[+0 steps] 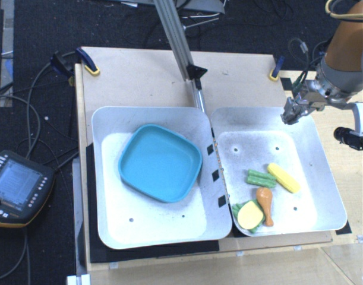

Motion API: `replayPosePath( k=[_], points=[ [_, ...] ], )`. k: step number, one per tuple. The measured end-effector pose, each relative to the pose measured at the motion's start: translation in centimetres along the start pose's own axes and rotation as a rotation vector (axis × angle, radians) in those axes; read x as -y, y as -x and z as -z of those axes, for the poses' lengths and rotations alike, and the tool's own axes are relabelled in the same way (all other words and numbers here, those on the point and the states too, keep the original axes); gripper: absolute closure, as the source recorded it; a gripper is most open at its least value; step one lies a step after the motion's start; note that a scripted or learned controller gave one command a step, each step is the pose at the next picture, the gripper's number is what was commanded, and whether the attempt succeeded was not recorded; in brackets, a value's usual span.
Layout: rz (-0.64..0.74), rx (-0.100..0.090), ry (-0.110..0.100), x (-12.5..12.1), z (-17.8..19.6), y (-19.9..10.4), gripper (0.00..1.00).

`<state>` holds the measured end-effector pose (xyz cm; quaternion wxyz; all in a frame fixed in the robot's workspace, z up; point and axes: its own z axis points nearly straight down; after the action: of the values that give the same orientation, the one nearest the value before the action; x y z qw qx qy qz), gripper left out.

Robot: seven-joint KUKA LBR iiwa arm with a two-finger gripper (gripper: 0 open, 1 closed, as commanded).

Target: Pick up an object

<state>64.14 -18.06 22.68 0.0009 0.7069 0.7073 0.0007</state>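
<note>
My arm runs off the right edge above its orange band. My pincer is small and dark against the right bin's far rim, too blurred to make out its parts. The orange drumstick covers one edge of the round yellow-green piece

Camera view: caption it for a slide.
End effector above right bin's far corner; toy foods in it, blue plate in left bin.

Grey robot arm with a broad orange band above the wrist, yellow ring at its top, thin grey cable looping beside it, dark metal claw below
</note>
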Motion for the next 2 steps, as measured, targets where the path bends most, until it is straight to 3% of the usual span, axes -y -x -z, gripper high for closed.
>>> replayPosePath(
  k=[2],
  points=[
    [0.004,-0.002,-0.001,1.8,0.4,-10.7,1.00]
  ],
)
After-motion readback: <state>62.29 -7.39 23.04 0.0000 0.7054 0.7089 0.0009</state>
